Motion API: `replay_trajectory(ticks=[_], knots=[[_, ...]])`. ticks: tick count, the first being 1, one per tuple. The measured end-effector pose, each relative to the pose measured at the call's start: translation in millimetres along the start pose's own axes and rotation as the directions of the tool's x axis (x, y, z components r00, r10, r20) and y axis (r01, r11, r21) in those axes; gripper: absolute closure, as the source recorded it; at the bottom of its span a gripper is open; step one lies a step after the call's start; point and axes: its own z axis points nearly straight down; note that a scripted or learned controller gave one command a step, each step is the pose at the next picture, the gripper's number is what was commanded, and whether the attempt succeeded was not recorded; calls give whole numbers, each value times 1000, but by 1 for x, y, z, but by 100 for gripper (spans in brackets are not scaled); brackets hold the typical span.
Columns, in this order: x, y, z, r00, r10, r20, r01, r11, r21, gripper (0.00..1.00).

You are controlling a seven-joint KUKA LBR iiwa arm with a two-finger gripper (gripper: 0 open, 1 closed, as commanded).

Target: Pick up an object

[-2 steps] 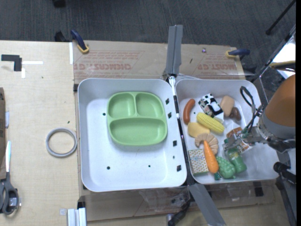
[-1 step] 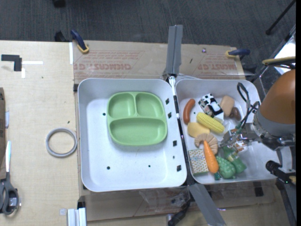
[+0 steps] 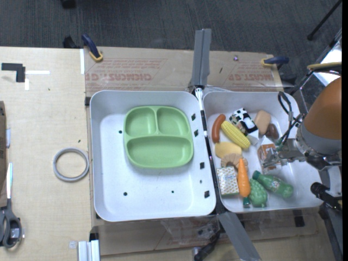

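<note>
The right bin holds several toy foods: a red sausage, a corn cob, a black-and-white cow toy, a tan lump, a carrot, a green bottle and a printed packet. My gripper is low in this bin's right half, just above the green bottle and right of the carrot. A small reddish-brown thing lies right at its tip, and I cannot make out whether it is held. The orange-banded arm stands over the bin's right rim.
The left bin holds a green divided plate. A grey metal bar runs between the bins at the back. On the bench to the left lie a tape ring and scissors. Clamps hold the cardboard behind.
</note>
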Motion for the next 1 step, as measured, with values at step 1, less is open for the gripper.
replay_trajectory(ticks=[1], knots=[[36,16,-107,988,153,-2,-153,988,9,100]])
